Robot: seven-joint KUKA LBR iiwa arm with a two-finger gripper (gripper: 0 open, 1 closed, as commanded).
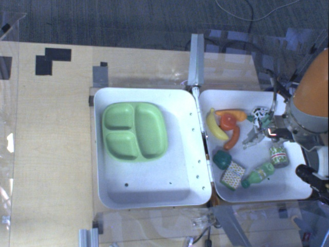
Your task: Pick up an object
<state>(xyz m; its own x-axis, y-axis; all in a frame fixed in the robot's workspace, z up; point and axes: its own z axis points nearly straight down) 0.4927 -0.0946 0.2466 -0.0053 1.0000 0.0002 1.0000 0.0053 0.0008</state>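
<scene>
While the arm hangs over the right side of the bench, I read the scene from big things down to small, for a clean pick.

Bench: two white bins side by side; the left bin [154, 189] bears a green divided plate [134, 130], which I leave alone.

Right bin [288, 189]: this is where the pickable things lie, all crowded toward its left and middle.

Arm [313, 94]: it comes in from the right, its orange band over the bin's right rim, so any descent should stay clear of that wall.

Gripper [258, 136]: metal fingers [252, 139] slant down toward the bin's middle, tips just right of the red sausage-shaped toy [232, 137]. They look slightly spread with nothing between them, though the glare makes me unsure.

Nearest candidates: the yellow banana [216, 125] and an orange-red toy [229, 118] touch each other, so a pinch there risks dragging both.

Better candidates, in my judgement: the green bottle [259, 175] lying on its side, or the small patterned can [278, 155], each with bare floor around it.

Smaller things: a dark green round toy [222, 159], a speckled box [233, 175] touching the bottle's end, a black-and-white piece [261, 114] near the back.

Advice to myself: centre over one lone thing, set the fingers across its narrow side, go straight down, close only at floor level.
</scene>
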